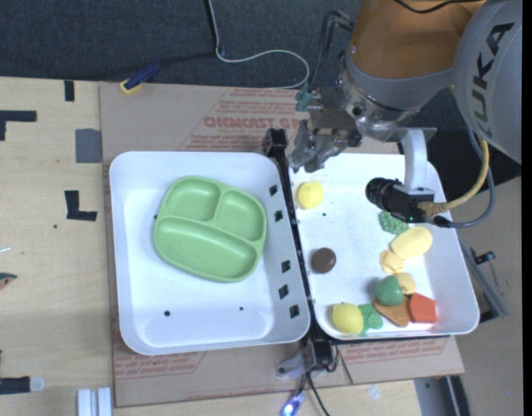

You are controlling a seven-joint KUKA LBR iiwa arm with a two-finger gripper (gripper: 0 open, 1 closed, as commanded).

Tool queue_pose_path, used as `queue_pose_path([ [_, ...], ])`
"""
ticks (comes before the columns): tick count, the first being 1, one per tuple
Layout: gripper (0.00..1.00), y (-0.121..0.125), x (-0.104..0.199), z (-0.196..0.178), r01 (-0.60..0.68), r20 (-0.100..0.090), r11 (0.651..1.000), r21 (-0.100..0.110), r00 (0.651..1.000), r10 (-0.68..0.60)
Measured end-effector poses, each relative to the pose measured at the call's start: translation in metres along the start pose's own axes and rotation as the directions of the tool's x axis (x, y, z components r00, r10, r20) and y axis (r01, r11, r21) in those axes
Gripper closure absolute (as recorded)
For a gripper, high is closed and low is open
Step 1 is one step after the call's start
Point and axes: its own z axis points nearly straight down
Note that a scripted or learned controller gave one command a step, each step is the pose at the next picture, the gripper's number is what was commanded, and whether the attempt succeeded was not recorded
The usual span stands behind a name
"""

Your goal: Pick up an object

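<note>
The right bin (439, 315) holds a small yellow ball (310, 194), a brown disc (323, 259), a yellow lemon-like piece (347, 318), a pale yellow piece (410, 243), a green round piece (389, 289), an orange block (423, 308) and a green ridged piece (391, 224). My gripper (314, 156) hangs over the right bin's top left corner, just above the yellow ball. Nothing shows between its fingers, and they look close together.
A green divided plate (211, 227) lies in the left bin (132, 258). A black ridge with clips (289, 241) separates the two bins. A black cylinder (394, 197) on the arm juts over the right bin. A white cable (249, 57) runs across the back.
</note>
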Motion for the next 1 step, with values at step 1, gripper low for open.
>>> queue_pose_path([
  [1,1.00,-0.0582,-0.0168,0.0147,-0.011,0.002,1.000,0.015,1.000,0.011],
])
